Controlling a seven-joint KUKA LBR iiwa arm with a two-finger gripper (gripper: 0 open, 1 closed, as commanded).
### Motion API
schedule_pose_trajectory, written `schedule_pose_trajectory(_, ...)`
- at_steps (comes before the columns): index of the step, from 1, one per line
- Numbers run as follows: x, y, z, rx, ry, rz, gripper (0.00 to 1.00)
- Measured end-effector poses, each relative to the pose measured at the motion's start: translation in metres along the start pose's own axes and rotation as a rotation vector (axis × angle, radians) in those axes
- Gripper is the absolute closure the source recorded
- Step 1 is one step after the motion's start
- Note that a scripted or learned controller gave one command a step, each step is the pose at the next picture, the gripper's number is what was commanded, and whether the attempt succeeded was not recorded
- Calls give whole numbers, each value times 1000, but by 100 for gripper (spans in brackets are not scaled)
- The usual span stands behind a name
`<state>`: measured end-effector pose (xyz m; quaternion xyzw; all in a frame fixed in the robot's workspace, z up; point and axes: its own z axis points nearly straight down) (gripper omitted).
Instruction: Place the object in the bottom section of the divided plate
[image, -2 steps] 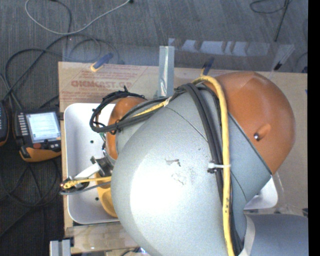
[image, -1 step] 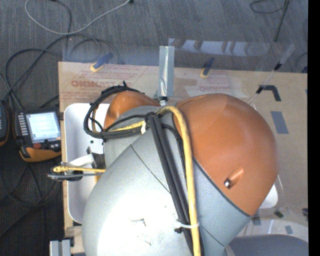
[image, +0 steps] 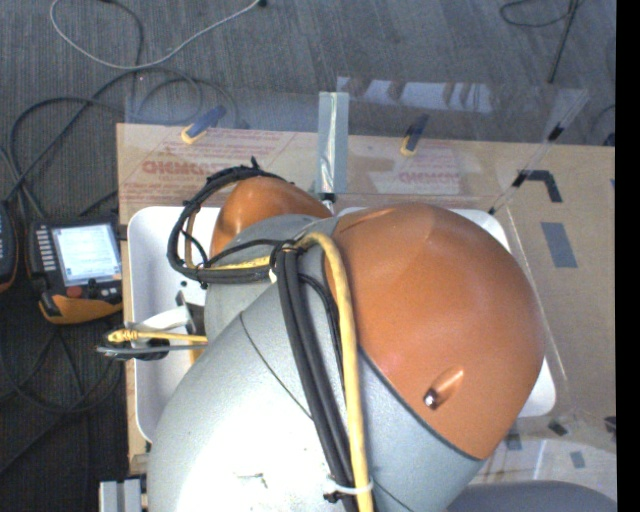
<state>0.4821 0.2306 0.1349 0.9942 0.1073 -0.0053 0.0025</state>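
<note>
From the overhead camera view, one grey arm (image: 250, 420) takes up most of the scene, reaching in from the right and leaning across the bench (image: 150, 160). I count two orange parts on it: a large rounded shell (image: 440, 310) close to the lens, and a smaller orange band (image: 255, 205) further along, over the left side. A bundle of black cables (image: 305, 340) runs up the grey casing and loops out past the smaller band.

Two white bins sit on the bench. Of the left bin (image: 150, 260) I see its near wall and a strip of floor. Of the right bin (image: 543, 392) only a corner and a bit of rim peek out from behind the orange shell.

The arm's bulk covers the rest of both bins, so I cannot tell where the object or the divided plate lies, or how either looks. Nor can I tell whether the claw is released, clenched or grasping something.

Around the edges there are two blue-and-yellow clamps (image: 203, 122) on the bench's far edge, one on the left and the other (image: 412, 138) toward the middle. One grey upright post (image: 333, 140) stands between them. One handheld screen unit (image: 85, 255) rests on the grey carpet (image: 60, 100) to the left, among loose cords.
</note>
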Motion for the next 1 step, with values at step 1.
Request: schedule_pose_trajectory(1, 0, 0, 0, 0, 0, 0, 0)
